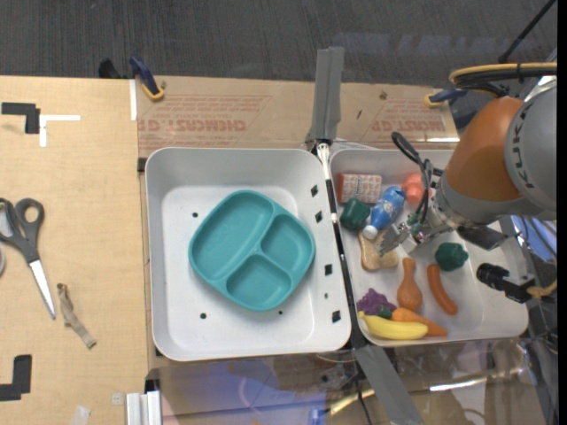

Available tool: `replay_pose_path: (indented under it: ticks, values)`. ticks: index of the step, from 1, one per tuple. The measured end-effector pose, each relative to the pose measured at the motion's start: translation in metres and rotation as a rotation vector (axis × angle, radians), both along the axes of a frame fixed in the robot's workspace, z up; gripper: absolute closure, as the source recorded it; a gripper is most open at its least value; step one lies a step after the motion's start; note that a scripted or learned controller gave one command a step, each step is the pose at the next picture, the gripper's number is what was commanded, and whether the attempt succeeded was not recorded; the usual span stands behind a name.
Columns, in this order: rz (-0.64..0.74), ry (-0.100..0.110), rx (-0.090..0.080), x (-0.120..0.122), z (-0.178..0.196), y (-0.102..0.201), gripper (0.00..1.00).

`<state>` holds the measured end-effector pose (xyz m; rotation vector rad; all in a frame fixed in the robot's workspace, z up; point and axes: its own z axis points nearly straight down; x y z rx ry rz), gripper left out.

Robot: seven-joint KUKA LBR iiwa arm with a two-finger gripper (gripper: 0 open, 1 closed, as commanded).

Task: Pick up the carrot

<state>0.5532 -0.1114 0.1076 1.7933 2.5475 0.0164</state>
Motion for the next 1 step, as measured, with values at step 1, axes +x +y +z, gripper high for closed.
replay_pose_path:
  ticks: [1]
  values:
    - [-0.038, -0.022, -0.005, -0.0269, 0.0009, 0.0075, 0.00]
